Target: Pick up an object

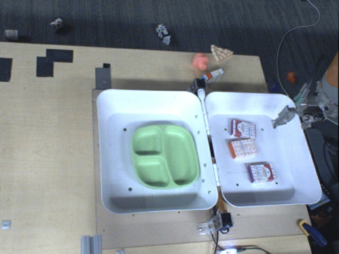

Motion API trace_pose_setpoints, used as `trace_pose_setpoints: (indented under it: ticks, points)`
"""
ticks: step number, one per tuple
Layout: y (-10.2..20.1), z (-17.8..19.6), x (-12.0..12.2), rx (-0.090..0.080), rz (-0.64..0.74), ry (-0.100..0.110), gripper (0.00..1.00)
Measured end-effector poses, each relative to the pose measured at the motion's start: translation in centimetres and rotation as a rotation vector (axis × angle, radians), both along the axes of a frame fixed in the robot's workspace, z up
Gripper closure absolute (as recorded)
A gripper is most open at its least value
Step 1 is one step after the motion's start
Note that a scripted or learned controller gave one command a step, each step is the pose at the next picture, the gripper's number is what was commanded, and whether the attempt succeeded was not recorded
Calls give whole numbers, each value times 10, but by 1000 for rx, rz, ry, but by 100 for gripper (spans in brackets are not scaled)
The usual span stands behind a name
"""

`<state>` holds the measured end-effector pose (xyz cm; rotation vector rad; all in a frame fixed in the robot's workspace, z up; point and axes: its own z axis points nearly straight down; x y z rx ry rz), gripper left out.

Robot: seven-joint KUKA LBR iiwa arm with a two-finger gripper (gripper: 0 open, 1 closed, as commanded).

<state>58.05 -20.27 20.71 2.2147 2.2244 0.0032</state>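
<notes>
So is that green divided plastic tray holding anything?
Empty: the green divided plastic tray shows bare compartments, lying flat in the left white bin.

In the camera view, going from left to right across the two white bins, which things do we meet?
Left bin → green divided tray → right bin, holding three small packets whose left-right places overlap → gripper at the bin's upper right.

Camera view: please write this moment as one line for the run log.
gripper: over right bin, far right edge, holds nothing | right bin: three small packets | left bin: green tray | pick: not yet done
</notes>
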Motion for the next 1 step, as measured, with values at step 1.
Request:
trace_pose_setpoints:
  ticks: [1]
  points:
    - [23, -109, -16, -3, -3, -9, 0]
